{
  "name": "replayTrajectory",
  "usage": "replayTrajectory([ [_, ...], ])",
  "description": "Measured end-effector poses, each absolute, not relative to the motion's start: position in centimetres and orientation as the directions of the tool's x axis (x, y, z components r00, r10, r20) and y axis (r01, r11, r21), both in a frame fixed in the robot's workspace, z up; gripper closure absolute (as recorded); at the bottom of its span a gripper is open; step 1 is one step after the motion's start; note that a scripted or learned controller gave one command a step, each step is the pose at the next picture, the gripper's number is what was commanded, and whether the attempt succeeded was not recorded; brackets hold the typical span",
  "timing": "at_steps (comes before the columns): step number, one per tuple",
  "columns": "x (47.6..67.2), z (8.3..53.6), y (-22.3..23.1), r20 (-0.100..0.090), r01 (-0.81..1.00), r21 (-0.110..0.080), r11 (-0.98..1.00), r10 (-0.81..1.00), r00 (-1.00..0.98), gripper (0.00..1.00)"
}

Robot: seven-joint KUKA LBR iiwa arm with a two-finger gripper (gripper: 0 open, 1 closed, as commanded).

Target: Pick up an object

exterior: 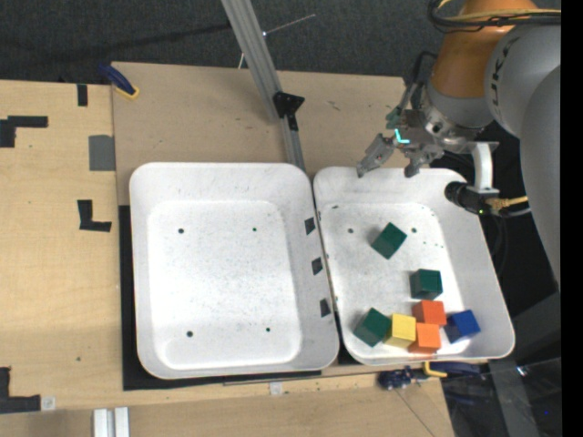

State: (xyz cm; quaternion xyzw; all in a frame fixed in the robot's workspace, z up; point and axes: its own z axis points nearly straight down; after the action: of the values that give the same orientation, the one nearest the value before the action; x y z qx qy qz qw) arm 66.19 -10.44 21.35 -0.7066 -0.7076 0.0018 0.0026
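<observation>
Camera view: tan wood bench [55, 271], matte white right bin [474, 244] w/ coloured cubes [414, 321]; gripper [390, 164] above bin's far rim, jaws apart, empty.

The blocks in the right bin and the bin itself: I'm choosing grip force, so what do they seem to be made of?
The blocks, such as the lone green block and the blue block, look like painted wood or hard plastic: flat saturated colour, crisp edges, no sheen. The right bin looks like thin moulded white plastic, with rounded rims and a speckled matte floor.
</observation>
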Motion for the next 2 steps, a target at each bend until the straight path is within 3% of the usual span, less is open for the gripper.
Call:
replayTrajectory([
  [1,66.3,21.6,-10.5,0.0,1.0,-0.002,0.002,1.0,-0.002,0.0],
  [2,65.4,16.7,-10.0,-0.001,1.0,-0.006,0.002,1.0,-0.002,0.0],
])
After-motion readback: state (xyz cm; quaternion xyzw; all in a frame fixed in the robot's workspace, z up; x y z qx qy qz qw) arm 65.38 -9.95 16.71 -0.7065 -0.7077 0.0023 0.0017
